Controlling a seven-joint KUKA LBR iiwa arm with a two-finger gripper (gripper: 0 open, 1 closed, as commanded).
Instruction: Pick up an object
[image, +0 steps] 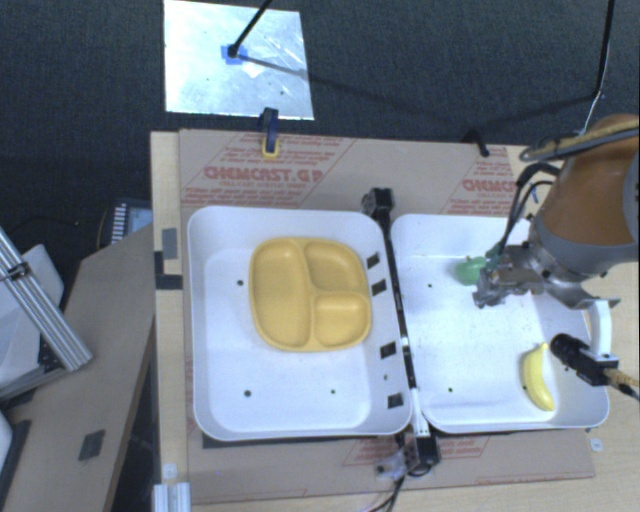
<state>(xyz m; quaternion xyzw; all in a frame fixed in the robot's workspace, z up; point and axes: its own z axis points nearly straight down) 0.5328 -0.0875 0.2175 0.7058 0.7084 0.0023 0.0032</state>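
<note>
Left bin (215, 330): one yellow divided plate (308, 293), three compartments, lying flat near centre.
Right bin (450, 380): banana (536, 378) at the near right corner; small green object (469, 268) toward the far side, on the bin floor.
Arm (590, 215) reaches in from the right over the right bin, wrist bent down. End effector (488, 292) low, just beside the green object, on its right. Spread or closed: cannot tell. Banana well apart from it

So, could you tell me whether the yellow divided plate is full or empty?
Empty: the yellow plate shows only bare yellow surface in its three compartments.
</note>
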